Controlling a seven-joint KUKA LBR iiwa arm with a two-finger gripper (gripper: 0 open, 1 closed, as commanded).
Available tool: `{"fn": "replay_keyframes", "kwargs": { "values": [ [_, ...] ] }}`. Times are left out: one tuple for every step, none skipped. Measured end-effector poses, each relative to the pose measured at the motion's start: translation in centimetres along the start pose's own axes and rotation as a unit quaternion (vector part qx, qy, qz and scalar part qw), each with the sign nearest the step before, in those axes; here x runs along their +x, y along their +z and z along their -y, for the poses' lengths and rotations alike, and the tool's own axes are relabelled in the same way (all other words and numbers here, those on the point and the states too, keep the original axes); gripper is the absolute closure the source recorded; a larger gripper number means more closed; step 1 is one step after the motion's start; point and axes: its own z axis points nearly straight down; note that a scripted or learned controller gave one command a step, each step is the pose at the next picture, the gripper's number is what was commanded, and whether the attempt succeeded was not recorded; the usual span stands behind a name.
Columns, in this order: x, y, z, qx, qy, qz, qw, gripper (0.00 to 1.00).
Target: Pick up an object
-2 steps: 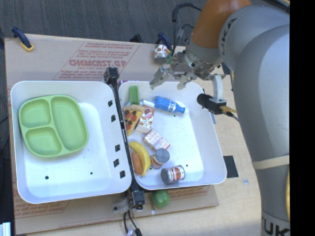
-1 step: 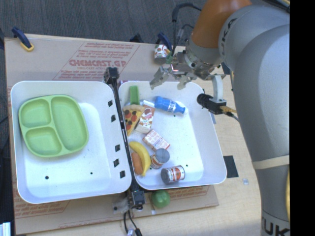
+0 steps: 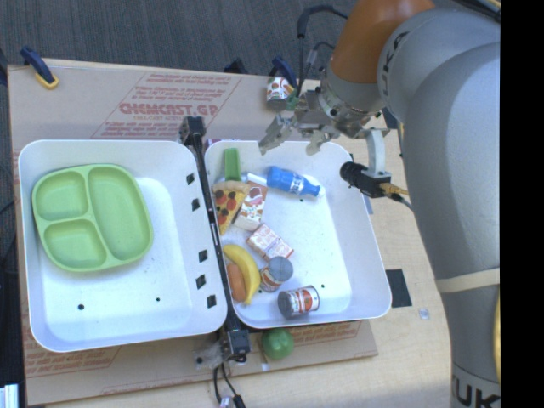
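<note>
The blue bottle (image 3: 293,182) lies on its side near the far rim of the right bin (image 3: 361,253), long axis left-right. The gripper (image 3: 293,134) hovers just beyond it, jaws open and empty.

"CHEMCAST GP" on cardboard (image 3: 127,100) (red)

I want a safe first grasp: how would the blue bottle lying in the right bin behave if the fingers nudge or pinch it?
The blue bottle lies on its side, so a nudge across its length would probably roll it. It looks rigid and small, likely light. Its rounded, smooth body may slip unless it is pinched across the middle.
</note>
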Motion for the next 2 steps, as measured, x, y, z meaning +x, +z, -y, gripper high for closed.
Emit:
{"fn": "replay_keyframes", "kwargs": {
  "values": [
    [0.0,0.0,0.0,0.0,0.0,0.0,1.0,0.0],
    [0.0,0.0,0.0,0.0,0.0,0.0,1.0,0.0]
  ]
}}
